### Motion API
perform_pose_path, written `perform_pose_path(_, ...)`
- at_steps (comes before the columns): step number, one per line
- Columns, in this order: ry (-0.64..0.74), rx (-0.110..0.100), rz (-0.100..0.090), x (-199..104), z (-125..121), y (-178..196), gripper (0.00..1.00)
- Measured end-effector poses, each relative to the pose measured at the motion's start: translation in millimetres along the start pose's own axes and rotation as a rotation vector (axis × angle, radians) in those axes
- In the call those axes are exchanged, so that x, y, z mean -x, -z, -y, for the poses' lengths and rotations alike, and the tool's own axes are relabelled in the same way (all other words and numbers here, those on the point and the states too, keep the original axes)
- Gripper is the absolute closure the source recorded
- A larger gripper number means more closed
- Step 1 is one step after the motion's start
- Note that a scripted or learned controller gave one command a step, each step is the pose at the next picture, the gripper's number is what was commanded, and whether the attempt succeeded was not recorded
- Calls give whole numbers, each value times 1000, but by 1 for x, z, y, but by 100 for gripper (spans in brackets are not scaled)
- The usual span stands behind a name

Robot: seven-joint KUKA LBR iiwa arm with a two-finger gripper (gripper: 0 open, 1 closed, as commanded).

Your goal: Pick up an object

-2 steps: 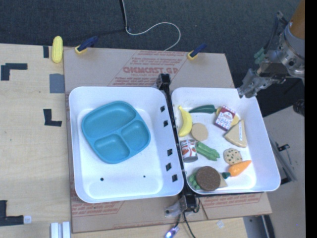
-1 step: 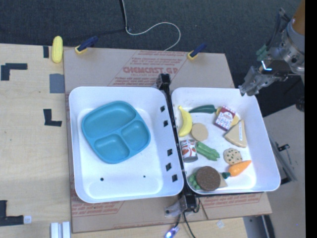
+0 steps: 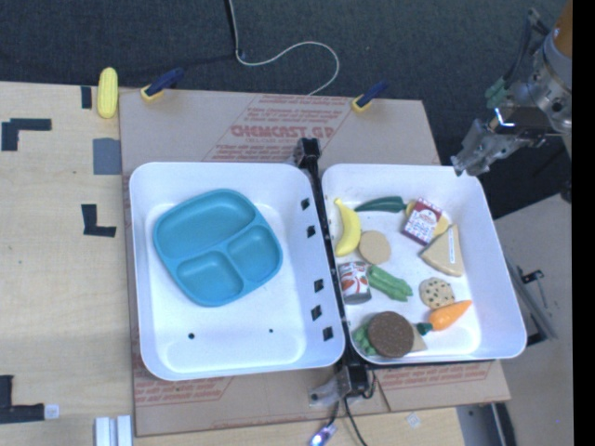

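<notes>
**Pincer waiting off the right bin's far corner**

Pincer [image 3: 474, 156] is hanging just outside the far right corner of the shallow white right-hand bin [image 3: 493, 249], carrying nothing; whether it is open or closed I cannot tell.

Candidate objects are lying in that bin. A curved yellow plastic banana [image 3: 347, 228] is resting by the left wall, and it is probably light, stiff and somewhat slick, best pinched across its narrow middle. An orange toy carrot [image 3: 450, 315] is sitting near the right side with free space around it, likely the easier target.

Neighbours are crowding the middle: a round tan cookie [image 3: 376, 247] is touching the banana, a small red-labelled can [image 3: 354, 282] is lying just below, and a green pea pod [image 3: 390, 283] is lying beside the can. A blue divided plastic plate [image 3: 217, 245] is occupying the left bin [image 3: 149, 323], well apart.
</notes>
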State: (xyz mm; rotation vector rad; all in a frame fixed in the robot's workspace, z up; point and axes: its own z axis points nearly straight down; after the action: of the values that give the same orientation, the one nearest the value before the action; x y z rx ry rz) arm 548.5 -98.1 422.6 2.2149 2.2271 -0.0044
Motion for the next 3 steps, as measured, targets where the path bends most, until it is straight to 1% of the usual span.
perform_pose_path(3,1,-1,2,0,-1,29,100)
